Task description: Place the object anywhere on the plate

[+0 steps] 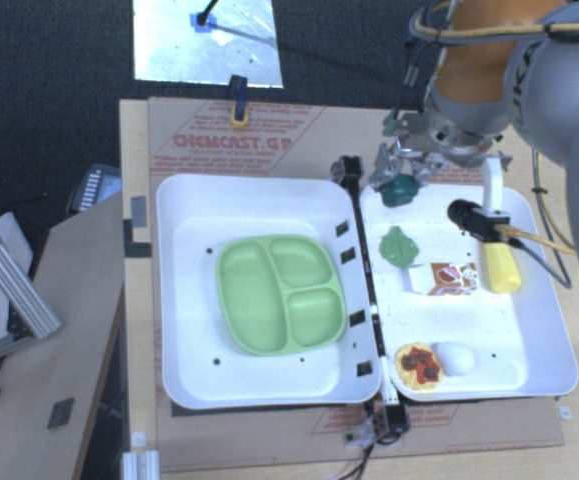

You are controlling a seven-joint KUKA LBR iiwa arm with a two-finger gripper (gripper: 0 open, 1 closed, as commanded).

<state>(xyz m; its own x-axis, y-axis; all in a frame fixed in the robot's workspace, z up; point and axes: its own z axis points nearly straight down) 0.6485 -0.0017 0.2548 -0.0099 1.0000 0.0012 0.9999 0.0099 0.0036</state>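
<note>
Camera view puts the gripper [401, 173] over the far left corner of the right bin [539, 318], and I see a small dark teal object [400, 190] pinched between its fingers, lifted just above the bin floor. It looks rounded, lumpy and dull teal, darker than the green leafy piece [399, 246] lying on the bin floor just nearer the camera. Further from the gripper, in the same bin, I make out a yellow block [502, 267], a red-and-white packet [451, 277], a small pizza toy [419, 365] and a white egg [458, 357]. The green divided plate [279, 293] sits in the left bin [184, 268], well apart from the gripper.
</note>
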